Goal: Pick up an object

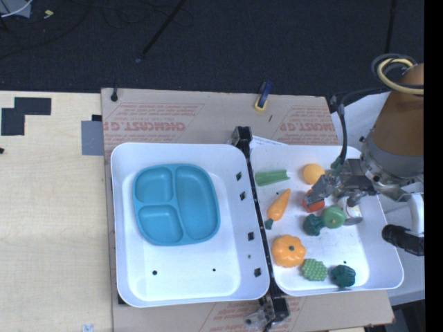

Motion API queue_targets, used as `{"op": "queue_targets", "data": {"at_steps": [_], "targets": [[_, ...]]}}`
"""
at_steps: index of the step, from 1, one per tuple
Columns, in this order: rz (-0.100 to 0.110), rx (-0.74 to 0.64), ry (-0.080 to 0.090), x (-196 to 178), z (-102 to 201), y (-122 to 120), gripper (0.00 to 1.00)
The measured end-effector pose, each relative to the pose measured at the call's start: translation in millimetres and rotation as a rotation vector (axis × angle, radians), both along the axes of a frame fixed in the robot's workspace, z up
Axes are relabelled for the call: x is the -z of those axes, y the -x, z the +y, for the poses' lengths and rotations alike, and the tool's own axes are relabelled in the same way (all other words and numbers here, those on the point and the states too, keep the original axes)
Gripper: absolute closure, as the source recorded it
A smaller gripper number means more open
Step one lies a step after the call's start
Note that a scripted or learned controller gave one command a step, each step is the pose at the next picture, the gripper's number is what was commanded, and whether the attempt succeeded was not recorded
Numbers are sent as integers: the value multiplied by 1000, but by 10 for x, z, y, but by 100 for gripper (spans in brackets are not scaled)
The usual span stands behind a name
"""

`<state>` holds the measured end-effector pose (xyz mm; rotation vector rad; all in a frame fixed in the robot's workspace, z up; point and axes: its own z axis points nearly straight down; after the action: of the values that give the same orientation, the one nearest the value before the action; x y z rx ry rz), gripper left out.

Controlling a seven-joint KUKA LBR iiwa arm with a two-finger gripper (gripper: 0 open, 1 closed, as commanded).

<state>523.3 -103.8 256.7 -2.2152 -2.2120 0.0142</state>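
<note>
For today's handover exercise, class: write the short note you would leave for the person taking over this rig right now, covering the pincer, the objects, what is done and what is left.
Pincer: low in the right white bin, among the toys near a small red-and-orange piece and a round green toy. I cannot tell whether it grips anything.
Objects: long green pod, yellow round fruit, orange carrot, orange pumpkin, light green bumpy piece and two dark green broccoli-like pieces, all lying in the right bin. The left white bin holds a blue divided plastic plate.
Done: no lift visible.
Left: grasp one object and raise it.
</note>
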Motion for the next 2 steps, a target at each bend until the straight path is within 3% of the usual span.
{"op": "queue_targets", "data": {"at_steps": [1, 2], "targets": [[-13, -2, 2, -63, -2, -21, 0], [-7, -3, 0, 396, 51, 41, 0]]}}
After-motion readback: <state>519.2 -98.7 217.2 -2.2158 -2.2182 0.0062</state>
